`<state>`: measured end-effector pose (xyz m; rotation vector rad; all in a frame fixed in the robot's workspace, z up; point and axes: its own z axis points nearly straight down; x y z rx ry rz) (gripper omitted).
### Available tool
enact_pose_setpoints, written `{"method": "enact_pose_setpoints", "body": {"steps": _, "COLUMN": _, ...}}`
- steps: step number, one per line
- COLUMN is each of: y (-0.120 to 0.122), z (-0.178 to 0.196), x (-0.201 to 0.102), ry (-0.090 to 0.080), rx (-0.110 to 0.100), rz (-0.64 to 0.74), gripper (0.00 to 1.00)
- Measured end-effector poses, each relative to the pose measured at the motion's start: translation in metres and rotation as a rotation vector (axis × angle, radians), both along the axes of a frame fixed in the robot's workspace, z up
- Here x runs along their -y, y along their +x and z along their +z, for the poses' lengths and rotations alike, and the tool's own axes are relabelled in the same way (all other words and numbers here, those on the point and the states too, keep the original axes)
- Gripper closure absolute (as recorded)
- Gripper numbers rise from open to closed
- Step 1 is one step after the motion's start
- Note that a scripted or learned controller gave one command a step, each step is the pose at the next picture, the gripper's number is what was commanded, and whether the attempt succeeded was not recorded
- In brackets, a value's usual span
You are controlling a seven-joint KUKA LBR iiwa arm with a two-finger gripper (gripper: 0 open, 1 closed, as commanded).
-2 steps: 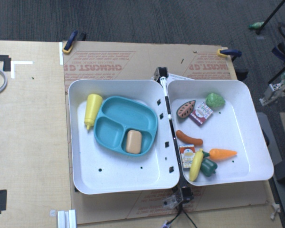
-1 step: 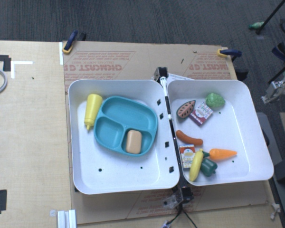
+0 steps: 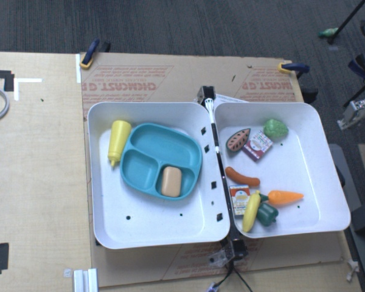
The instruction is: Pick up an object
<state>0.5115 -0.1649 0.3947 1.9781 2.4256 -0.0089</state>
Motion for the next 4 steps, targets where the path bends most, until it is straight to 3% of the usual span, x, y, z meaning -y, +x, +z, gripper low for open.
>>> {"method": "enact_pose_setpoints", "body": {"steps": 4, "y": 0.004, "z": 0.038, "x": 0.0, "ry": -0.008, "rx": 0.007, "rz": 0.009, "gripper": 1.0}}
